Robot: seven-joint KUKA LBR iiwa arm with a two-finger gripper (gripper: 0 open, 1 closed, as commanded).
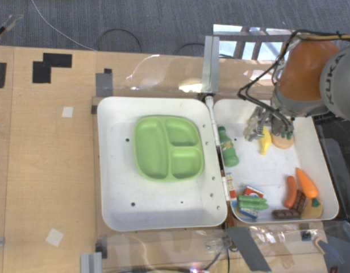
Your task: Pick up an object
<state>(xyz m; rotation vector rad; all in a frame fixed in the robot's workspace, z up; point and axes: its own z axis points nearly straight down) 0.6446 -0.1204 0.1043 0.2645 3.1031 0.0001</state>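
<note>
My gripper (270, 131) hangs over the upper part of the right bin (328, 169), fingers pointing down and open. A small yellow banana-like piece (265, 143) lies on the bin floor just below and between the fingers; it is not lifted. A tan round piece (283, 141) sits right beside it, under the right finger. A green bottle (226, 147) lies along the bin's left wall, left of the gripper.
Near the right bin's front lie an orange carrot (307, 182), a reddish sausage (290, 191), a brown bar (293, 208) and a small colourful box (251, 202). The left bin (115, 175) holds a green divided plate (167, 147).
</note>
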